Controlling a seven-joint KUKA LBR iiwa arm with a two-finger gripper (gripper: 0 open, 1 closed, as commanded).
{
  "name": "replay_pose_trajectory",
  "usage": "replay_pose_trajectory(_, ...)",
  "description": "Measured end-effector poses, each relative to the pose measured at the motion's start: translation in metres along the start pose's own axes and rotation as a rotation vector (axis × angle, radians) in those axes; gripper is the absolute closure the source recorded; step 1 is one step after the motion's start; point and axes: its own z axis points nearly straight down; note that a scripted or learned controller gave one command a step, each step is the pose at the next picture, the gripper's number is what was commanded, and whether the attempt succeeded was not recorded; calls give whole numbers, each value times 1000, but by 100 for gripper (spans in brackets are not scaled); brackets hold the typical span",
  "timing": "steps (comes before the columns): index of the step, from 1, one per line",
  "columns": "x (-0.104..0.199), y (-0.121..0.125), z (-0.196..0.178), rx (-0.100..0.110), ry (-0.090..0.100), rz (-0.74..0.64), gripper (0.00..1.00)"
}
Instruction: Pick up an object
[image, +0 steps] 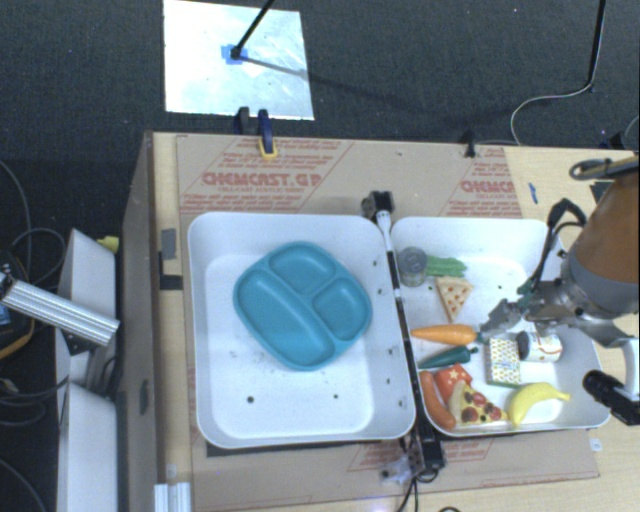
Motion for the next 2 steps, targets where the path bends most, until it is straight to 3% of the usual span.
replay_pose_trajectory(1, 8, 25, 116, -9, -2, 1, 0)
replay_pose_trajectory(2, 19, 2, 117, -23, -9, 1, 0)
